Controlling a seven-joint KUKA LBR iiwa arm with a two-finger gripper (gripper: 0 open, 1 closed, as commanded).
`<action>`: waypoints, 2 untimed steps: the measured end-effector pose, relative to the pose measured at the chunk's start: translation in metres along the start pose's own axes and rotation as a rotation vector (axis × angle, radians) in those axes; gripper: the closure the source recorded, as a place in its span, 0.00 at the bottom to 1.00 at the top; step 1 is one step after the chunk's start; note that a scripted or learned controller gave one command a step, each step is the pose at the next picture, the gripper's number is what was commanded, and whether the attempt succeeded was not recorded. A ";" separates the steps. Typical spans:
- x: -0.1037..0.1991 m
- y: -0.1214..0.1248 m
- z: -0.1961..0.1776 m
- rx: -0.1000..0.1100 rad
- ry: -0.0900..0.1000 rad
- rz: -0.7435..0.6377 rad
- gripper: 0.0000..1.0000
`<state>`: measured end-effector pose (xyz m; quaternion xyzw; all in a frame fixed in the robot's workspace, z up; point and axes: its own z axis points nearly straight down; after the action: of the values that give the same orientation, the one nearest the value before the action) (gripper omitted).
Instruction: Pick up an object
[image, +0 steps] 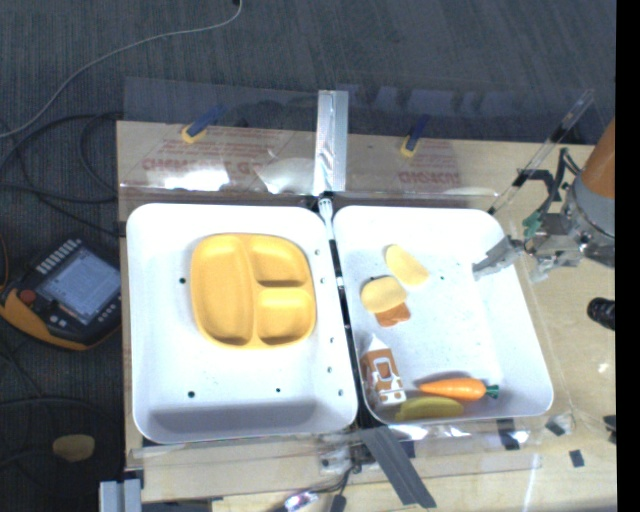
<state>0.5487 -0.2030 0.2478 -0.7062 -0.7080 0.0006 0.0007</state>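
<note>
Over the right bin's (520, 330) far-right rim the gripper (492, 262) hovers, jaws' state unreadable from here. Nothing held. Carrot (452, 388) lies by the near wall: approach from above, align with its length, keep clear of the wall.

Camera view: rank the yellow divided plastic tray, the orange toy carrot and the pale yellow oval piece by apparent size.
1. Yellow divided plastic tray, by far the largest.
2. Orange toy carrot.
3. Pale yellow oval piece, close to the carrot, so this order is unsure.
</note>
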 end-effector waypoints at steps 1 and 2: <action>-0.009 0.007 -0.092 -0.002 -0.001 -0.136 0.00; 0.051 0.026 0.024 0.000 0.000 -0.261 0.00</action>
<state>0.5742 -0.1514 0.2242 -0.6080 -0.7940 0.0005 0.0009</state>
